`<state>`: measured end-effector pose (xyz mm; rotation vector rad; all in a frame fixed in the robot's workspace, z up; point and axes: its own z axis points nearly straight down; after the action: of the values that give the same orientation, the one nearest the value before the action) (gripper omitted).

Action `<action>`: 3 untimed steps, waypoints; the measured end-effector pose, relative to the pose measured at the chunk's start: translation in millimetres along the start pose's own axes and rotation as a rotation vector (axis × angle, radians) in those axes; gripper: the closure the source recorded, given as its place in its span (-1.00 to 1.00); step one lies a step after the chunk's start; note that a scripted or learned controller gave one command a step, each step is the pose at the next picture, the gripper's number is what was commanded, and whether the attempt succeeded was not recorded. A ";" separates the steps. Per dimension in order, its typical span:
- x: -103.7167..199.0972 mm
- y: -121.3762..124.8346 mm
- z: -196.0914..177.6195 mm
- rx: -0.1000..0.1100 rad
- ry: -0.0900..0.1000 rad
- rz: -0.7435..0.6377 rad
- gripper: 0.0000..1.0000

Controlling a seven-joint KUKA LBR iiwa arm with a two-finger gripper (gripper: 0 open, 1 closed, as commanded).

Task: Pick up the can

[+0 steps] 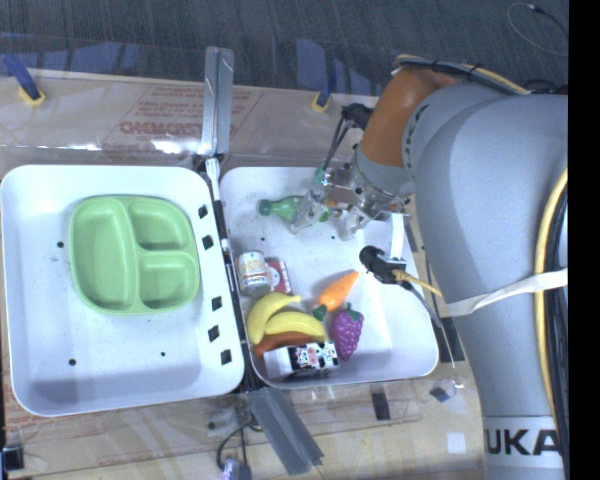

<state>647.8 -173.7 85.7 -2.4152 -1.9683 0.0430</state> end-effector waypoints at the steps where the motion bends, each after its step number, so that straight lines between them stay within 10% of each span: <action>1: -30.4 -35.9 -4.6 -0.034 0.005 0.008 -1.00; 3: -23.8 6.4 -0.9 -0.009 0.003 0.246 -1.00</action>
<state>649.3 -198.3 86.5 -2.6454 -1.6621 0.0360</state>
